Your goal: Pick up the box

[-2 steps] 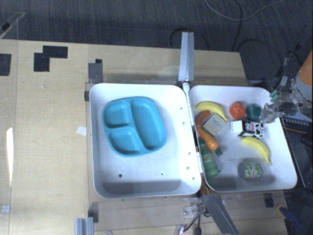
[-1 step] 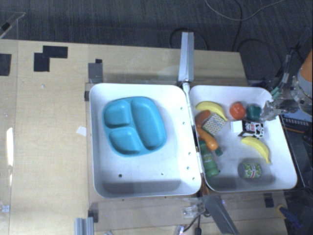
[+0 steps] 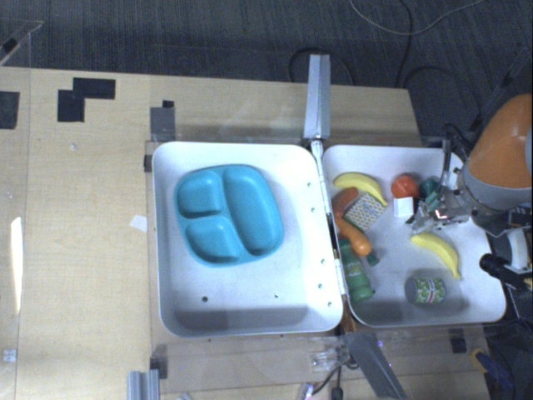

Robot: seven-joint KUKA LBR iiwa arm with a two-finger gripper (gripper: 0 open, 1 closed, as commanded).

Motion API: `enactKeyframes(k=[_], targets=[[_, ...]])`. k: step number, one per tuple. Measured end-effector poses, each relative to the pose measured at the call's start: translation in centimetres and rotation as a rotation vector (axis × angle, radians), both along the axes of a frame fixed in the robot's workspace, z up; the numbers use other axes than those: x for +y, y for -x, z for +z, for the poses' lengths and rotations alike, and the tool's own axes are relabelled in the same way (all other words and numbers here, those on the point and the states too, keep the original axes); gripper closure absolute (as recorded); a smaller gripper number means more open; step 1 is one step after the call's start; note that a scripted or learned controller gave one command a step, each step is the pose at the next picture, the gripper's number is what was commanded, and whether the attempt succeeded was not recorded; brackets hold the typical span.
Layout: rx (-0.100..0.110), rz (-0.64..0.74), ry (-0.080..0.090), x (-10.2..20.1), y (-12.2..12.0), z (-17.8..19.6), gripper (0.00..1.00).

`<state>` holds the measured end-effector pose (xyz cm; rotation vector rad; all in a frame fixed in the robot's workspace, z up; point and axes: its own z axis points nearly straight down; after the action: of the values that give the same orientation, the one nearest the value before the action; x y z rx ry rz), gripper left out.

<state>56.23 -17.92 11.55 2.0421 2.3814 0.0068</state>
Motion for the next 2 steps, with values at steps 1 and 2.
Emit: enactKeyframes(k=[1,2], targets=[[0.003,-0.118,-0.001,3.1,5.2,5.9,1.00],[-0.007,-0.115,0.001,0.6,7.1,-2.7,1.00]])
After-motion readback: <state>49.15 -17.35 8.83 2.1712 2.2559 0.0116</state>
